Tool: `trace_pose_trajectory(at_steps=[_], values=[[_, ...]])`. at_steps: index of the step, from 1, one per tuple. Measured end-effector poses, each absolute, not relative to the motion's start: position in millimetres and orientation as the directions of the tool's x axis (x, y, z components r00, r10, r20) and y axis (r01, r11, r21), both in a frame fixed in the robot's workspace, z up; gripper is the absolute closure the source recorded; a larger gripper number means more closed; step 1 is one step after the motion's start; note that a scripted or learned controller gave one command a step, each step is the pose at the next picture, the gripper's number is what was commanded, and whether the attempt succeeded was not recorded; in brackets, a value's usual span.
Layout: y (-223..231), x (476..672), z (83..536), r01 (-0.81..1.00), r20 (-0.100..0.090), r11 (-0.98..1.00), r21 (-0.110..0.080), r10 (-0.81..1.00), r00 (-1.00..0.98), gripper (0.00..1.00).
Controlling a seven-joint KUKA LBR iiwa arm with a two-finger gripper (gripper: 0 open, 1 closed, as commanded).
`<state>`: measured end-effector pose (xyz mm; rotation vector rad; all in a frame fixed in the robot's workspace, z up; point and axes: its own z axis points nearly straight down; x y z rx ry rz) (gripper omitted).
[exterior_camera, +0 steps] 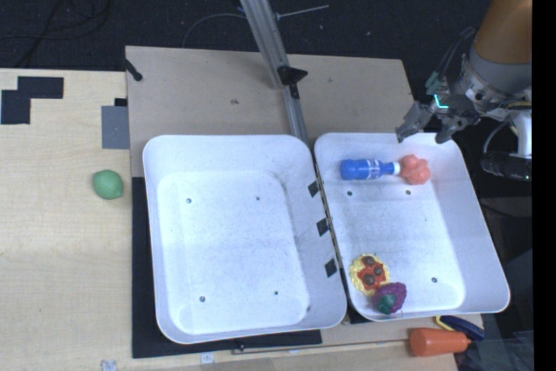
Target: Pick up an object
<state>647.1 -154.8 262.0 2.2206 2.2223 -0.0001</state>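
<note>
Here fingers (pixel 426 126) spread, empty, over right bin's (pixel 486 226) far rim.

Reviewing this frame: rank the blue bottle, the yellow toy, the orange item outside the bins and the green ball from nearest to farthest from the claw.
Measured from the claw above the right bin's far edge:
1. Blue bottle, far end of the right bin.
2. Yellow toy, near end of the right bin.
3. Orange item, on the bench just past the right bin's near edge.
4. Green ball, on the bench left of the left bin.

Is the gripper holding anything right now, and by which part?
Nothing. The gripper hangs open above the right bin's far edge, apart from the blue bottle.
</note>
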Motion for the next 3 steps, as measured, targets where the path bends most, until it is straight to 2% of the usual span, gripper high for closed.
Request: trace_pose_trajectory(at_steps=[1, 2, 3], values=[[-155, 647.1, 262, 1.0, 0.0, 0.001, 0.0, 1.0, -0.001, 0.0], [-148, 639.7, 212, 1.0, 0.001, 0.0, -0.004, 1.0, 0.0, 0.0], [-156, 643.7, 162, 1.0, 0.001, 0.0, -0.005, 1.0, 0.0, 0.0]])
